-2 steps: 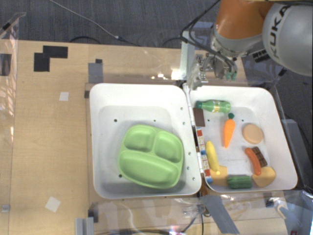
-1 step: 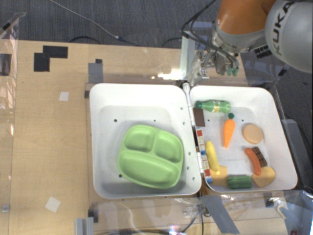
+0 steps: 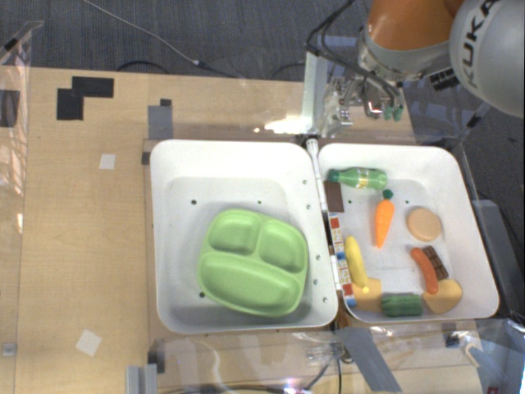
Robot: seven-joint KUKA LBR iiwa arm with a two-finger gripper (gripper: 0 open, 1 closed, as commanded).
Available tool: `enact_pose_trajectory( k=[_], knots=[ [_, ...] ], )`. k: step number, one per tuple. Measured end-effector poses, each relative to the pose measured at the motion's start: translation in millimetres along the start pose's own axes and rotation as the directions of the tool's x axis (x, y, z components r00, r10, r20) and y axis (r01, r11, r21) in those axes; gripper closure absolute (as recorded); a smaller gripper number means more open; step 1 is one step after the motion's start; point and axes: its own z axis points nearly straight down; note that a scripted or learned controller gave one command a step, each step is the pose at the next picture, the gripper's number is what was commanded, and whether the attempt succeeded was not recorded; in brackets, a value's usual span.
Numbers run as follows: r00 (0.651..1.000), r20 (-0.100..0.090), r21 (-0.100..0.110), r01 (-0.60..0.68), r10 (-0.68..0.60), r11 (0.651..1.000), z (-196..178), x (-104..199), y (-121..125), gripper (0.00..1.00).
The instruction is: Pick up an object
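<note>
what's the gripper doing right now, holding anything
Gripper: above the far edge of the right bin, nothing seen in it; open or closed cannot be told.

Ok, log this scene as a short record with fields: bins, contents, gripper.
left bin: holds a green divided plate
right bin: green bottle lying at the far end; toy carrot; round tan cookie; banana; sausage; dark green piece at the near edge
gripper: above the far edge of the right bin, nothing seen in it
task status: no object picked up yet
</note>
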Motion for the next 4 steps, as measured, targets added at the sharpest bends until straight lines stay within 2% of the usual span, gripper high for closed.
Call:
enact_pose_trajectory(
  k=[2, 3, 4],
  knots=[
    [1.0, 0.024, -0.002, 0.002, -0.002, 1.0, -29, -5, 1, 1.0],
    [0.996, -0.038, 0.002, 0.081, -0.081, 0.997, 8, 112, 11, 1.0],
    [0.997, -0.034, 0.004, 0.062, -0.062, 0.998, -6, 17, -40, 1.0]
  ],
)
